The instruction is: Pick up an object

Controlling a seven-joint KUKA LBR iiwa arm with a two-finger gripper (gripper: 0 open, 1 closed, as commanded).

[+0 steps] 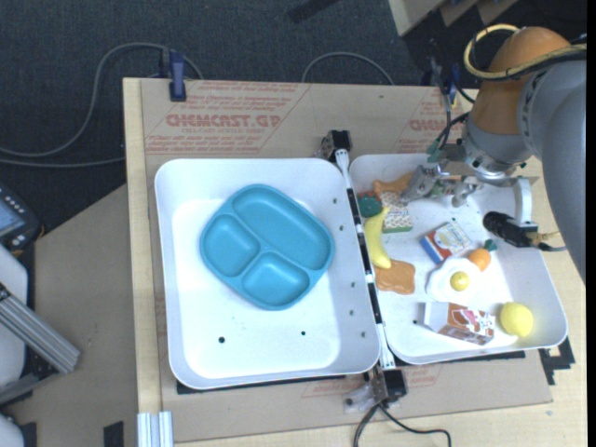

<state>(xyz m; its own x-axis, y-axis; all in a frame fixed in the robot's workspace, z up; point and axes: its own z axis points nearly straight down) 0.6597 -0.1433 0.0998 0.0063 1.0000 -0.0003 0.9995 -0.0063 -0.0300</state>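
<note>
where toys crowd, right bin

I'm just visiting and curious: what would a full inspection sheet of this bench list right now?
Surface: brown board bearing two white bins, left bin and right bin.
Job's things: banana, fried egg, lemon and small cartons, all in the right bin.
Clutter: blue divided plate in the left bin.
Grippers: gripper over the right bin's far end.
Cables: grey cables on the floor.
Surroundings: dark carpet.
</note>
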